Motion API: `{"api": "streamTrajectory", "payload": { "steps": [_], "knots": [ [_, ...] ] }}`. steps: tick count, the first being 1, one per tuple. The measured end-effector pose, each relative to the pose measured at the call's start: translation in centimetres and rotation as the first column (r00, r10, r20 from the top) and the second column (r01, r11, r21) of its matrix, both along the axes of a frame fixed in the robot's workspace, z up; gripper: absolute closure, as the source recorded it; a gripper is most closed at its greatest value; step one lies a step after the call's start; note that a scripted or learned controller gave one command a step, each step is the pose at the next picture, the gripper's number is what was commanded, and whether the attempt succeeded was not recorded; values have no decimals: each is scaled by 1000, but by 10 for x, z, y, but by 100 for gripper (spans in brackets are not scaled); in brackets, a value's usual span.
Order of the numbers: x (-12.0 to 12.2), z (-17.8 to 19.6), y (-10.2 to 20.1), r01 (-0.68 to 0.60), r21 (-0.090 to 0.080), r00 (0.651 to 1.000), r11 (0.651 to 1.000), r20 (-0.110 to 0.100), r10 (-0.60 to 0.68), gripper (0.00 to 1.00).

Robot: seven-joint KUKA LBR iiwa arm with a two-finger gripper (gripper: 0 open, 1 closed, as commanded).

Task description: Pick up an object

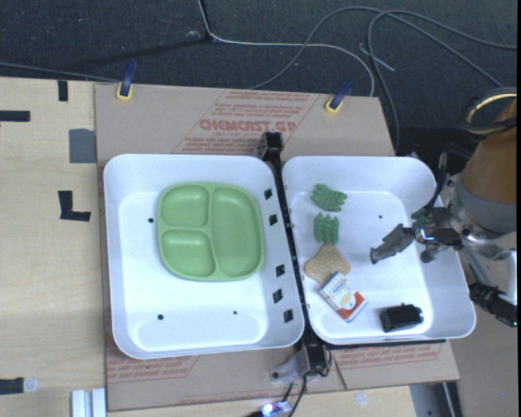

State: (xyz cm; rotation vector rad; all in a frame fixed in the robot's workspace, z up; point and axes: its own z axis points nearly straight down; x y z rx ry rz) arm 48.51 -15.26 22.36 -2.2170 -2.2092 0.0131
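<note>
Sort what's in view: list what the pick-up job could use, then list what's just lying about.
Job:
gripper
right bin
two green pieces
tan piece
white and red packet
black block

Lying about:
left bin with the green divided plate
yellow clamps
cables

The KUKA arm [486, 185] shows a broad orange band over a rounded grey wrist housing, with a yellowish ring-like rim above it. Below the grey section sits a cluster of dark and silvery metal fittings (too small to resolve individually), ending in the gripper [391, 248], a slim dark grey piece.
</note>
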Motion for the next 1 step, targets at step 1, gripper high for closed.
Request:
{"api": "streamTrajectory", "payload": {
  "steps": [1],
  "knots": [
    [3,6,0,-4,-2,1000,1000,12,4,0]
  ]
}}
